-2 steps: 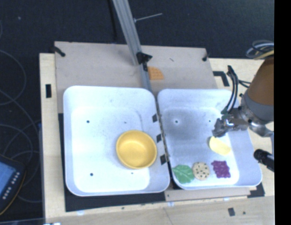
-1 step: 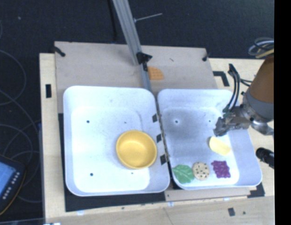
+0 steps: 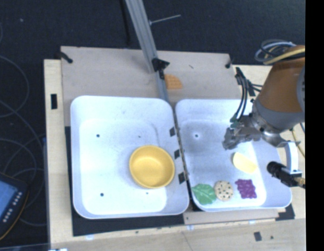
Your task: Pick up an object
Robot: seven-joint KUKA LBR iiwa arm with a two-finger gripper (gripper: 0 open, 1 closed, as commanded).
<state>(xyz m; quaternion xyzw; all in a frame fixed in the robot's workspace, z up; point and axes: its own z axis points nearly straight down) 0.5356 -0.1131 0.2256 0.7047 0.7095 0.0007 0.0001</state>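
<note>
Two shallow white bins are seen side by side on the bench, the left bin and the right bin. A yellow bowl is set upright in the left bin, toward that bin's 5 o'clock quarter, near the divider. In the right bin four small things are gathered toward its 5 to 6 o'clock part: a pale yellow lemon-like piece, and below it a row along the near wall made up of a green leaf-shaped piece, a speckled cookie just beside it at its 3 o'clock, and a purple grape bunch at 3 o'clock of the cookie. The arm is brought in from 3 o'clock, its orange band visible above the wrist. The gripper is held over the right bin's floor, at about 10 o'clock of the lemon-like piece and close to it; nothing is seen between its tips, and whether it is spread or closed cannot be told. A small orange tag is noted on the board at 12 o'clock of the bins.
</note>
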